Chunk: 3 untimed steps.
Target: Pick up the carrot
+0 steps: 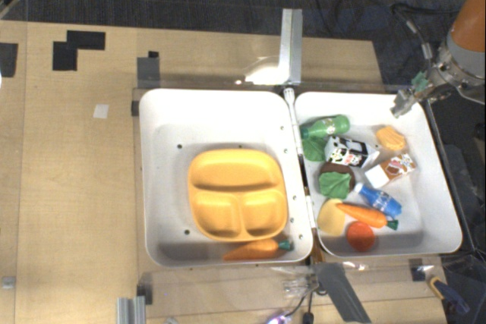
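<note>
1. I see two carrots. One carrot (363, 214) lies in the right bin (444, 186), toward its near edge, between a yellow lemon-like fruit (331, 217) and a blue bottle (380, 201), with a red tomato (361, 236) touching it from the near side.
2. That carrot's long axis runs left to right across the view, slightly slanted, with its green stem end on the right.
3. A second carrot (254, 250) lies in the left bin (156, 186), along the near wall just below the yellow tray (237, 192), also lying left to right.
4. The gripper (405, 102) hangs over the far right corner of the right bin, with nothing between its fingers. I cannot tell whether the jaws are open or closed; they are too small and blurred.
5. From the gripper, the right-bin carrot lies toward the near edge and somewhat left. I judge it the nearer target, so the arm would need to travel toward the near edge and bring its fingers across the carrot's short width.
6. Crowding is the risk: the tomato and bottle sit right against it.
</note>
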Tool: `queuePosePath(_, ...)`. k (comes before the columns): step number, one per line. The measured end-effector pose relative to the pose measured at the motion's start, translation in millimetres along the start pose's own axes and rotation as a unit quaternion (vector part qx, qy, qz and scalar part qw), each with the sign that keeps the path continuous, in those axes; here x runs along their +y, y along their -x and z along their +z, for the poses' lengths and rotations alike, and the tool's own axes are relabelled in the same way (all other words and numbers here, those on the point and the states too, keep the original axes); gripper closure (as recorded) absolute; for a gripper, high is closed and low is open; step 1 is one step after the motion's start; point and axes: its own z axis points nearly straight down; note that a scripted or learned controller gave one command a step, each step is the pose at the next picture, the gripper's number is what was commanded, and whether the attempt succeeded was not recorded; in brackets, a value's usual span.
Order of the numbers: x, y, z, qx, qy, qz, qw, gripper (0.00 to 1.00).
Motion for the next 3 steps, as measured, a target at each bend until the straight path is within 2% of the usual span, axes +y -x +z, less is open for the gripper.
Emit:
queuePosePath(1,16,48,139,0.001,-0.002,-0.042,0.9991,1.0)
queuePosePath(3,23,49,112,-0.004,0.006,-0.045,0.9989,1.0)
